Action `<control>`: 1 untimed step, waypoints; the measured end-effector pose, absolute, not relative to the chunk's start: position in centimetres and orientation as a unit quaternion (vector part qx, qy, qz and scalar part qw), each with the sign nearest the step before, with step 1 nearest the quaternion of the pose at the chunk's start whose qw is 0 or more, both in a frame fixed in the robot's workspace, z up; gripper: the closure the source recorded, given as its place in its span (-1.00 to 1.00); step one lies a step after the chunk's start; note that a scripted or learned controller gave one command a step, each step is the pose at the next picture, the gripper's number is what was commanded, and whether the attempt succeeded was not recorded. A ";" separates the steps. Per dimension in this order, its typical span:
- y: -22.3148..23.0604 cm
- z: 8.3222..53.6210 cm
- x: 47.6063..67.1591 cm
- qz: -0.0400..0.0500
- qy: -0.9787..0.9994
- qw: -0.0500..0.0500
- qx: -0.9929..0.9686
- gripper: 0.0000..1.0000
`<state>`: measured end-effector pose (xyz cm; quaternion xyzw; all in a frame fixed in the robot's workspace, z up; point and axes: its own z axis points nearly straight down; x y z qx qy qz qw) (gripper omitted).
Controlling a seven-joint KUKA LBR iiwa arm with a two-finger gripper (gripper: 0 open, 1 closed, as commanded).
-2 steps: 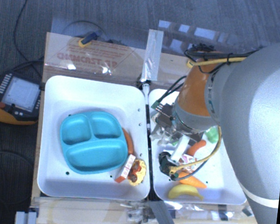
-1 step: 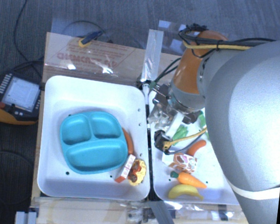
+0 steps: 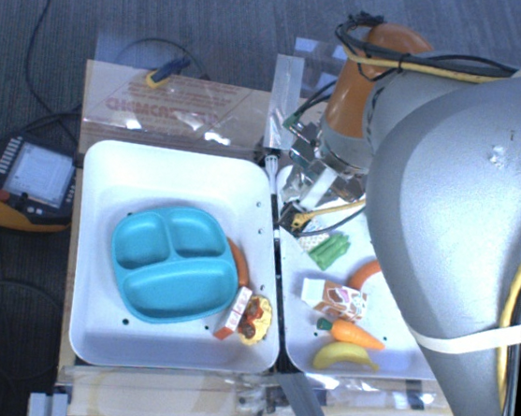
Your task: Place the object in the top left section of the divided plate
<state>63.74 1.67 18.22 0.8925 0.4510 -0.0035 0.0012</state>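
Note:
The blue divided plate (image 3: 175,263) lies in the left white bin (image 3: 113,184), with two small sections at its far side and one large section at the near side; all three are bare. My gripper (image 3: 298,198) hangs low at the far end of the wall between the two bins, over the right bin's far left corner. A thin yellow piece (image 3: 328,210) shows right beside it; whether it is held is unclear. A green toy (image 3: 331,251) lies just in front of the gripper.
Against the plate's right side lie an orange sausage-like toy (image 3: 239,264), a small red-and-white box (image 3: 233,313) and a pizza-like toy (image 3: 255,318). The right bin (image 3: 295,348) holds a white-and-red packet (image 3: 339,300), a carrot (image 3: 356,335) and a banana (image 3: 344,357). The arm covers that bin's right part.

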 end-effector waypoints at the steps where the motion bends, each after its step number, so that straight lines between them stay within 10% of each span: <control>1: 3.7 18.2 66.7 -0.003 0.412 0.002 0.911 1.00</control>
